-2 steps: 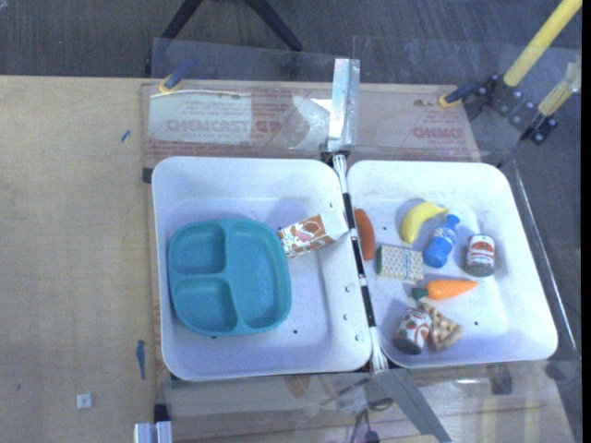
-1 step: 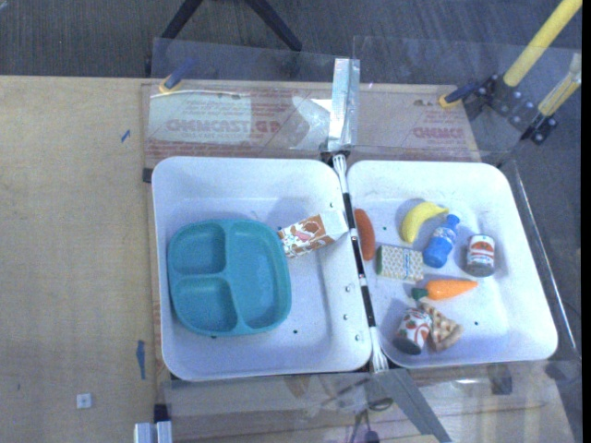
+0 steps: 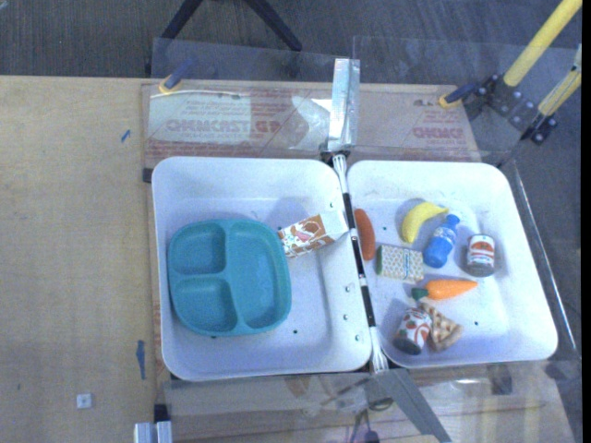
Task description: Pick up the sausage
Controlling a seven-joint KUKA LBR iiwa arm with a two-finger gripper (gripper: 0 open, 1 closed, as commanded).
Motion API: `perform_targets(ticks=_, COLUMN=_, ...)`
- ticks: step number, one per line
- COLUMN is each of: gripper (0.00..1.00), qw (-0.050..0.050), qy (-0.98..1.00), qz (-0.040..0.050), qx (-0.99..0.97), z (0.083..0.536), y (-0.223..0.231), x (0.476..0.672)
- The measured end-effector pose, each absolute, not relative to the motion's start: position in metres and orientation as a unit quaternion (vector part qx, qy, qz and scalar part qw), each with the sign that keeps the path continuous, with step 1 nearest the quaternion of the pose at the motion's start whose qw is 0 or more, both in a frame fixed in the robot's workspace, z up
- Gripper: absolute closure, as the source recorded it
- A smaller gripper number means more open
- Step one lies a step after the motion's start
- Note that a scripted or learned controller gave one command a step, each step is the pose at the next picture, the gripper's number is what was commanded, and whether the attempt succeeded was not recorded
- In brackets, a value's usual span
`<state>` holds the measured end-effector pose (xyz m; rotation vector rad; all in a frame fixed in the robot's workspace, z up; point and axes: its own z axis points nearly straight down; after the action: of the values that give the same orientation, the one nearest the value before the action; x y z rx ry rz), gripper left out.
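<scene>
The sausage (image 3: 366, 233) is a short red-orange link lying lengthwise at the left edge of the right bin (image 3: 517, 247), close against the divider between the two bins. A patterned green-and-white packet (image 3: 400, 263) lies just to its right, apart from it by a small gap.
The right bin also holds a banana (image 3: 420, 218), a blue bottle (image 3: 441, 242), a small can (image 3: 480, 255), a carrot (image 3: 445, 289) and a pizza slice (image 3: 428, 329). In the left bin (image 3: 185, 183) sit a teal divided plate (image 3: 228, 276) and a small carton (image 3: 306, 237).
</scene>
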<state>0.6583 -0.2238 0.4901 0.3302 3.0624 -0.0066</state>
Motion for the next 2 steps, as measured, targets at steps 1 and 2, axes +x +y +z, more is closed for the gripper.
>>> perform_targets(ticks=1, gripper=1.0, qw=0.037, qy=0.994, qz=-0.0024, qx=0.107, z=0.503, y=-0.224, x=0.659)
perform_targets(ticks=2, gripper=1.0, qw=0.043, qy=0.993, qz=-0.0028, qx=0.108, z=0.517, y=-0.224, x=0.66)
